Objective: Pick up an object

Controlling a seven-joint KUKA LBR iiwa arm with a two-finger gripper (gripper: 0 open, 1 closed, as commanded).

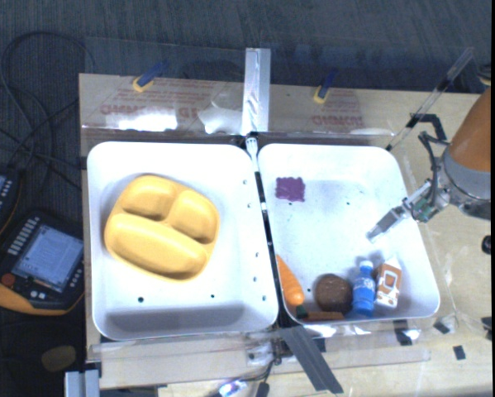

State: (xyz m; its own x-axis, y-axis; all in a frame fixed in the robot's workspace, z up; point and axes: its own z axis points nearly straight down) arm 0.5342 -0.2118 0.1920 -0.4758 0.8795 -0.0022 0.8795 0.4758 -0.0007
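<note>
Wooden table carried both bins, and the near-corner cluster of carrot, brown ball, blue bottle and carton risked a jammed grasp, while farther off the hand hovered, its spread unclear.
</note>
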